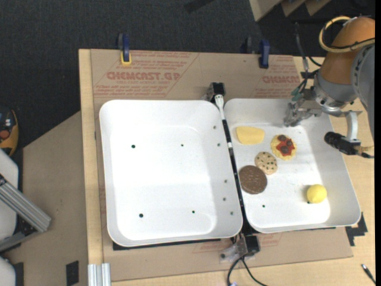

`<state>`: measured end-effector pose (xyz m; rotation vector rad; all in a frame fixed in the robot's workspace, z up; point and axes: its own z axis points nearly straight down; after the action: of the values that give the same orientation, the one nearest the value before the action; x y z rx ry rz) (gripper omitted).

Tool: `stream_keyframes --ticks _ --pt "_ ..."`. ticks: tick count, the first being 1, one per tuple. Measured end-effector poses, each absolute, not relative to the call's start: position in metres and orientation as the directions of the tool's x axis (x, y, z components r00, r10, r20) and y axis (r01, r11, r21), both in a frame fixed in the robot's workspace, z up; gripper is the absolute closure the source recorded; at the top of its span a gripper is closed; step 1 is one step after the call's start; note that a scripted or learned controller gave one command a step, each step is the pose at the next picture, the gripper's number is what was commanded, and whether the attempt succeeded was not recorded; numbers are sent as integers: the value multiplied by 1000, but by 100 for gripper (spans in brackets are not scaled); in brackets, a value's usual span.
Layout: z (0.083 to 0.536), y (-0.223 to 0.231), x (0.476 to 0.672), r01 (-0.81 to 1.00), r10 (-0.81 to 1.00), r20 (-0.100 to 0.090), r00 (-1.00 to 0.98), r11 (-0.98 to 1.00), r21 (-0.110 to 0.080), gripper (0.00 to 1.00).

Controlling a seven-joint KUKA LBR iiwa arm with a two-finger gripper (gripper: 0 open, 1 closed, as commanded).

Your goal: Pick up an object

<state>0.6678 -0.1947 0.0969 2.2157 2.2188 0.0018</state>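
Note:
My gripper (293, 115) hangs over the far part of the right bin (339, 177), with nothing visibly in it. Just below and left of it lies a small round pizza-like piece with red topping (284, 146). A pale yellow wedge (250, 135) rests near the bin's left wall. A chocolate-chip cookie (266, 162) and a larger dark brown round cookie (252, 179) sit nearer the front. A yellow lemon-like ball (316, 193) lies at the front right.
The left bin (119, 159) stands beside the right one, and a black divider strip (226, 142) runs between them. Both rest on a brown cardboard sheet (178, 70) held by blue clamps (124, 45) at the far edge.

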Motion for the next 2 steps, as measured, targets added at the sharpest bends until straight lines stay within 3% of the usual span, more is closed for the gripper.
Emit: stream_keyframes --ticks 1,2 --pt "230 -142 670 1000 1000 -2 -7 7 16 100" --pt "269 -152 667 1000 1000 -2 -1 1 7 100"
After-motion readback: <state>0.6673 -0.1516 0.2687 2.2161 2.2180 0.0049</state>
